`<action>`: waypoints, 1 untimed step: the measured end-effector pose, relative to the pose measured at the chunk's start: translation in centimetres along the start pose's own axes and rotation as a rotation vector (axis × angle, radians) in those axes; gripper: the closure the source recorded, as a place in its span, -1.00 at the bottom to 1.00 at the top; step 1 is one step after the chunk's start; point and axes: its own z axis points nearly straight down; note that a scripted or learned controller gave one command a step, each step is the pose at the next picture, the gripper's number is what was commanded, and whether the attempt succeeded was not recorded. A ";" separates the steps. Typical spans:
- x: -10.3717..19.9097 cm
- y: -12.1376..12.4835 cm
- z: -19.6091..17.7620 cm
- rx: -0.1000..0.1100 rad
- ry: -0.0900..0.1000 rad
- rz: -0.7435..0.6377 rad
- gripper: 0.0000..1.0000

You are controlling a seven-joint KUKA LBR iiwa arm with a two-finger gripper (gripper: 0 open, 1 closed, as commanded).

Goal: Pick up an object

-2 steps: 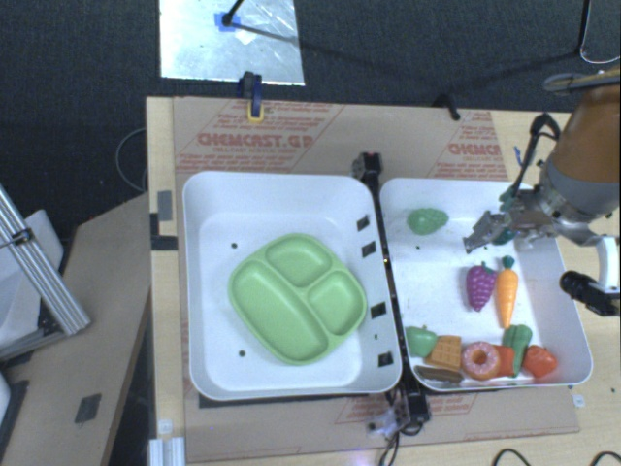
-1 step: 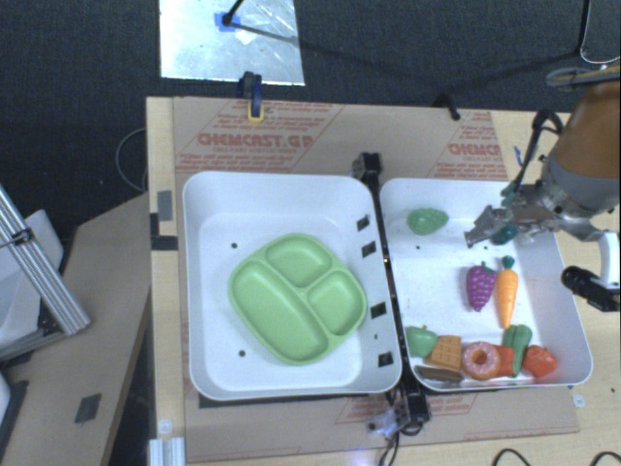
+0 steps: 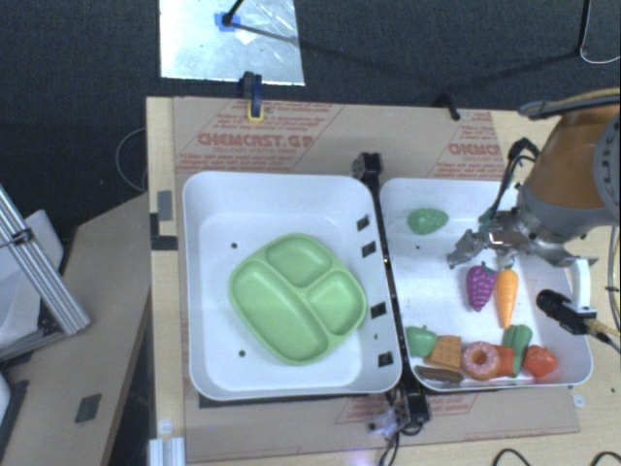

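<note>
**Fig. — Approach phase: arm hovering over right bin, nothing grasped**

The arm (image 3: pixel 572 178) is reaching in from the right w/ its gripper (image 3: pixel 482 244) sitting over the right bin (image 3: pixel 582 367), near the bin's middle. Whether the gripper is open or closed can't be told from this angle; no item is showing in it, so nothing counts as held. Candidate objects are all lying in the right bin: purple grapes (image 3: pixel 479 286) and an orange carrot (image 3: pixel 506 297) side by side just below the gripper, a green round item (image 3: pixel 427 221) toward the bin's far left, plus a cluster along the near edge incl. a donut (image 3: pixel 480 359), a tan waffle-like piece (image 3: pixel 445 353) and a red item (image 3: pixel 540 361). The left bin (image 3: pixel 209 260) is carrying a green divided plate (image 3: pixel 297 298). Both bins are resting on the table (image 3: pixel 281 134).

Judged step: pre-grasp, lining up. Grapes/carrot are looking like the closest targets. Next move is calling for centring over one item, descending, then closing w/o catching its neighbour, since the two are lying almost touching.
</note>
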 end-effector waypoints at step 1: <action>-0.4 0.4 6.0 -0.001 0.000 0.000 -1.00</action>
